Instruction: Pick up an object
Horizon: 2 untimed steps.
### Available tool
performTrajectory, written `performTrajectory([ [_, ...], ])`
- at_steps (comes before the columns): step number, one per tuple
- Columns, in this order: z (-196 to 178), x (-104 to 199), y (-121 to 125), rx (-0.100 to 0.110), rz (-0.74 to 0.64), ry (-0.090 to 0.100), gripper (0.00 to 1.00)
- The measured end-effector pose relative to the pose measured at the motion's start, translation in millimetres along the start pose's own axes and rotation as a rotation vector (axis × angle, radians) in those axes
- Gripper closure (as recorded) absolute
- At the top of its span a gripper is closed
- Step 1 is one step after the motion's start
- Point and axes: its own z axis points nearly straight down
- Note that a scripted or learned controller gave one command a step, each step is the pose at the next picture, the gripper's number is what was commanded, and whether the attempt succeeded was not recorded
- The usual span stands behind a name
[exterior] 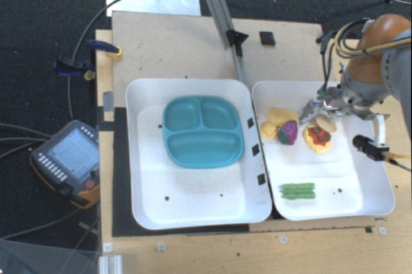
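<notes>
Far left, off the bench – a grey handheld controller (66, 160) w/ screen, lying on dark carpet. Left bin (145, 202) holds a teal divided plate (203, 131), three compartments, sitting toward the back.

Right bin (360, 199) has the toys: pale yellow wedge (281, 116) w/ a smaller yellow bit beside it, purple-magenta lumpy piece (288, 132) touching it, then a yellowish round piece w/ red topping (318, 138) – pizza-like. Green bean-shaped bundle (297, 190) lies apart near the front.

Gripper (320, 109) sits low at the bin's back, just over the pizza-like piece; can't tell if claw is released or clenched. Arm (380, 57) enters from right.
</notes>
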Motion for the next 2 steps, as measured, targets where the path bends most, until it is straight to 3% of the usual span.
performTrajectory([
  [1, -14.4, -0.5, 1.7, -0.006, -0.001, -0.002, 1.0],
  [2, -69.8, -8.9, 8.7, -0.006, -0.001, -0.001, 1.0],
])
